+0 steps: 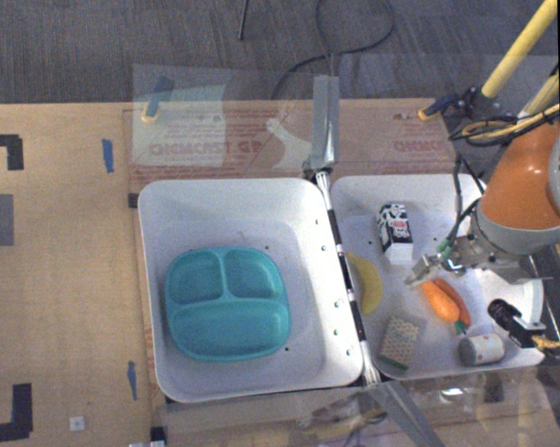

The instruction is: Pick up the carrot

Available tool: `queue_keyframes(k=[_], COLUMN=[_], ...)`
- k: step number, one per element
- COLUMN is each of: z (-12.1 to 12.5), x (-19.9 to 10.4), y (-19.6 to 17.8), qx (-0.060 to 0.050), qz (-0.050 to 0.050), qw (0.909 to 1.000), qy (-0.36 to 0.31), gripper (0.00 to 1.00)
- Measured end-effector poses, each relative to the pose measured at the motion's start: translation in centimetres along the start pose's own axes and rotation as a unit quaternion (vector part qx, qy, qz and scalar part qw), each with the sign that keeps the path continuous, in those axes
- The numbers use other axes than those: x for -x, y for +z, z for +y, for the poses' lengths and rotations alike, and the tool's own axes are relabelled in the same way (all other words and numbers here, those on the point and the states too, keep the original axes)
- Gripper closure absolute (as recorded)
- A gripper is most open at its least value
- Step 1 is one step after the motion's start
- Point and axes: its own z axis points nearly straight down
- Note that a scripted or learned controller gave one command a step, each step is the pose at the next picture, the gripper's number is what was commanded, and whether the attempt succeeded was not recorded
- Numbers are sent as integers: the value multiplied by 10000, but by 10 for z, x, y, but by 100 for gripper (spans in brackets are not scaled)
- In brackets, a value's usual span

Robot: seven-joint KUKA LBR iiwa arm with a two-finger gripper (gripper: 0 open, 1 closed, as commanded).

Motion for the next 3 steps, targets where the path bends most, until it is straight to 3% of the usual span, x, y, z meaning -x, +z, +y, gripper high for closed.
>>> queue_keyframes(k=[1,2,3], z=[-13,-14,24], x=[2,7,-43], y=[20,9,-90], qx=[37,62,2], qz=[-8,-41,-4], qw=[9995,9996,9999], qy=[-298,-265,171], gripper=[0,100,100])
